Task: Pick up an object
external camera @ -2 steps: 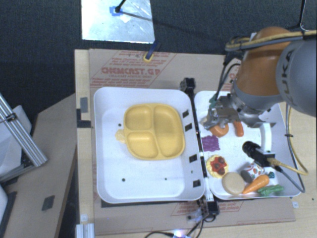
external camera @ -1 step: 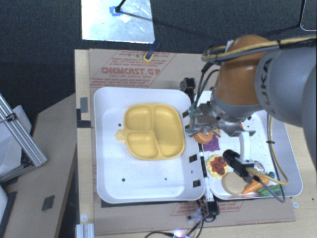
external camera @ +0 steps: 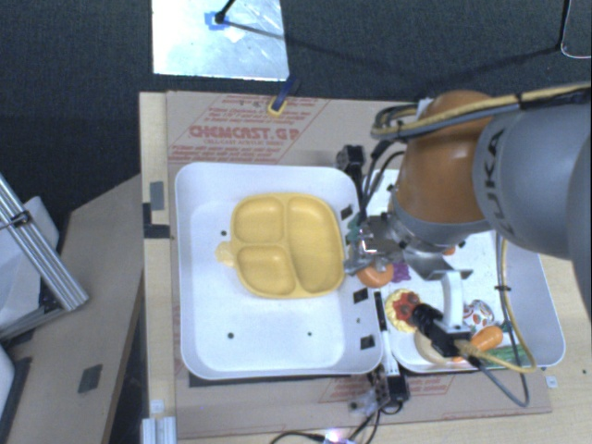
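Observation:
My gripper [external camera: 360, 252] hangs low over the divider between the two bins, at the left edge of the right bin [external camera: 551, 339]. Just below and to the right of it lies a small orange object [external camera: 375, 275], with a purple piece [external camera: 400, 271] beside it. Nearer the front of the right bin lie a round red-and-yellow toy [external camera: 404, 308], a pale banana-shaped piece [external camera: 433, 348], an orange carrot-like piece [external camera: 487, 338] and a white-and-red item [external camera: 477, 314]. The arm's wrist hides much of that bin. Nothing shows between the gripper's tips.
The left bin [external camera: 203, 340] holds a yellow three-compartment plate [external camera: 279, 245] near its middle. Black cables run along the arm and across the front of the right bin. A silver sheet [external camera: 219, 26] lies on the floor beyond the bench.

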`<state>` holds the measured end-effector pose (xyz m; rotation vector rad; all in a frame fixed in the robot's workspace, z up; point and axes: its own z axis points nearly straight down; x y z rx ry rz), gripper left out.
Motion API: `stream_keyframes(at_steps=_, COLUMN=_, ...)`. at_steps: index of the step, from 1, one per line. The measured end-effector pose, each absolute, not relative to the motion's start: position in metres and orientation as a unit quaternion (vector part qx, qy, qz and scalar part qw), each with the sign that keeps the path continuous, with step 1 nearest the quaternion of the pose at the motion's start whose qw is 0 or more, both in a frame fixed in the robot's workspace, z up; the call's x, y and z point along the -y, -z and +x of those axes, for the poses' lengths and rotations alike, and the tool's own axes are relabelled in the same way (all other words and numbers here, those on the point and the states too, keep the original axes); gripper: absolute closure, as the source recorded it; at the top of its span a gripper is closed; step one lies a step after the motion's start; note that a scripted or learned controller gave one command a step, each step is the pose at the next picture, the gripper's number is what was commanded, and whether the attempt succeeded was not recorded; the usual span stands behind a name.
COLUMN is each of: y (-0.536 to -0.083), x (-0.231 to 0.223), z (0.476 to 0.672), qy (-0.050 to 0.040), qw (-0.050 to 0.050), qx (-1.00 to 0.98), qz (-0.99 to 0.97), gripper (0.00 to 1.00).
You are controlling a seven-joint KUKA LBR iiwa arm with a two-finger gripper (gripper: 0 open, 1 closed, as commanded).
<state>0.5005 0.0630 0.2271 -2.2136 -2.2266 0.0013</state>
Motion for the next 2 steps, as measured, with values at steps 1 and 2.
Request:
stream_keyframes(at_steps=1, y=-0.2169, x=-0.0681, z=0.4986, qy=0.0, qw=0.0, qx=0.709, qz=-0.706, gripper=1.0)
stream_keyframes(at_steps=2, y=-0.2245, x=-0.0629, z=0.5, qy=0.001, qw=-0.001, qx=0.708, qz=-0.707, gripper=1.0)
